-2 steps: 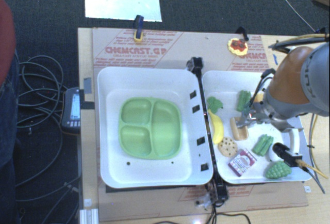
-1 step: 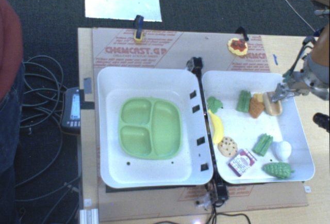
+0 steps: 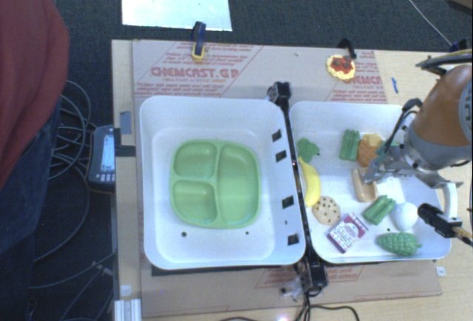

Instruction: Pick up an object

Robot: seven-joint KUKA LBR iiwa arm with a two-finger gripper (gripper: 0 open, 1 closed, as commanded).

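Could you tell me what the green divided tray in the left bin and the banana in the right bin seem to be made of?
The green divided tray looks like moulded plastic: one even pale green, with smooth, softly rounded compartment walls and a dull sheen. The banana looks like a plastic toy rather than fruit: flat, uniform yellow with no spots or bruising, though it is too small to be certain. The left bin seems to be thin white formed plastic.

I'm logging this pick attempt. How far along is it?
Done: the arm has reached in over the right bin, its gripper low among the toy food by the tan bread piece. In hand: nothing visibly. The banana, cookie and white egg lie on the bin floor. Left: grasp an object and lift it. The green tray sits in the left bin.
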